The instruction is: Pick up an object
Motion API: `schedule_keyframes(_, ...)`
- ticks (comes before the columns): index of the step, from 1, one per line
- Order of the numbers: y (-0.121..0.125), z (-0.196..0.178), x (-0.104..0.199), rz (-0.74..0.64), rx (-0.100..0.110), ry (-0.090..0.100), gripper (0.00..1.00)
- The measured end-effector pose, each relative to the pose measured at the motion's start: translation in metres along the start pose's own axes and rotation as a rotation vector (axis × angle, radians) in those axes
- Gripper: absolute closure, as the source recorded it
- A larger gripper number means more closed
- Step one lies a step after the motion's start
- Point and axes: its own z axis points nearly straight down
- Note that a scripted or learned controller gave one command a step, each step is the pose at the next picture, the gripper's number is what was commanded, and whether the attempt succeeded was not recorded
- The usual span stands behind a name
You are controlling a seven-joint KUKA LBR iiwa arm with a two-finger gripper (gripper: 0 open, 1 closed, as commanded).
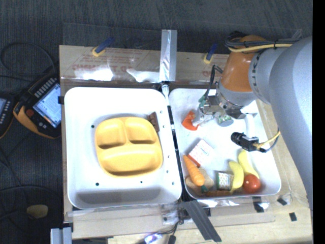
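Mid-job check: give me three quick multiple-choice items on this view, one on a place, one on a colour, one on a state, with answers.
1. Where does the yellow tray lie?
A. left bin
B. right bin
C. on the floor

2. What colour is the small object next to the hand?
A. blue
B. red-orange
C. white

3. How does the yellow tray sit?
A. standing on edge
B. flat, compartments up
C. flipped over

Answers: 1 A, it fills the middle of the left bin. 2 B, it shows red-orange against the right bin floor. 3 B, its three hollows face the camera.
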Motion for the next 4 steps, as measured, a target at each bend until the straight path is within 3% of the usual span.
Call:
schedule_keyframes(1,0.0,0.0,0.0,0.0,0.0,0.0,0.0)
schedule_keyframes(2,0.032,-0.043,-0.037,-0.042,-0.003,-0.002,0.0)
schedule_keyframes(3,0.02,0.009,-0.109,0.029,-0.006,0.003,0.0)
schedule_keyframes(4,0.02,-0.001,-0.111,0.03,-0.008,-0.003,1.0)
